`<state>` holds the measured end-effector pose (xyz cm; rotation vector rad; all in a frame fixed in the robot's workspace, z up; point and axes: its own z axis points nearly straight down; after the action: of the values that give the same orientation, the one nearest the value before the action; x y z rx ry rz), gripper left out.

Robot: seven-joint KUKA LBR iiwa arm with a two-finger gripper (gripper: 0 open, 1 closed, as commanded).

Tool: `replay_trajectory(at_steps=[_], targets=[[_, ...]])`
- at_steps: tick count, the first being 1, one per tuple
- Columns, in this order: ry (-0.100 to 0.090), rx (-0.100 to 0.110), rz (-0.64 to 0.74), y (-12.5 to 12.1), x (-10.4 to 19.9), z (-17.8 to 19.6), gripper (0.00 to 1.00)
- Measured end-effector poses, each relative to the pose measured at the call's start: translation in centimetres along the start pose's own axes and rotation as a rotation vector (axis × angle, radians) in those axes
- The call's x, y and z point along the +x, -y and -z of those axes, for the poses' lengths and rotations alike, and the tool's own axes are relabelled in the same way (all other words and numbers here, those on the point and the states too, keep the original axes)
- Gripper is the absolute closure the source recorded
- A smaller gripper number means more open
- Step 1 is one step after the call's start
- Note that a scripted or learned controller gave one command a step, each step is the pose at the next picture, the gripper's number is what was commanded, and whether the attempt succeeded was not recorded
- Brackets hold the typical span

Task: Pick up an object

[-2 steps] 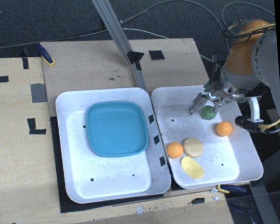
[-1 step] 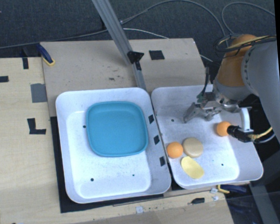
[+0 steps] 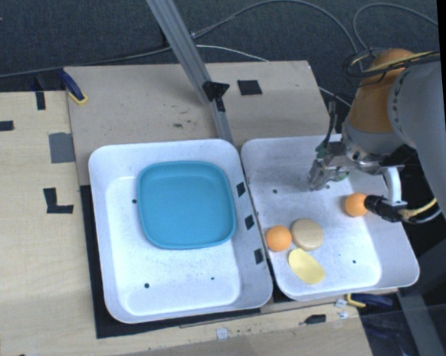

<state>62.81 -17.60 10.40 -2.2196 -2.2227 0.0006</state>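
The right bin holds an orange ball, a tan round piece, a yellow oval piece and a second orange ball near its right wall. My gripper points down over the bin's upper middle floor, above and to the right of the cluster and left of the second ball. Nothing shows between its fingers.
The left bin holds a blue square plate. A slanted metal bar crosses the bench behind the bins. Black cables run behind the right bin. Bare floor lies at the right bin's front right.
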Motion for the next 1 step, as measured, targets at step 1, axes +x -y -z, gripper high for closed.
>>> replay_trajectory(at_steps=[1], targets=[[0.001, -0.004, -0.001, 0.22, -0.69, 4.55, 1.0]])
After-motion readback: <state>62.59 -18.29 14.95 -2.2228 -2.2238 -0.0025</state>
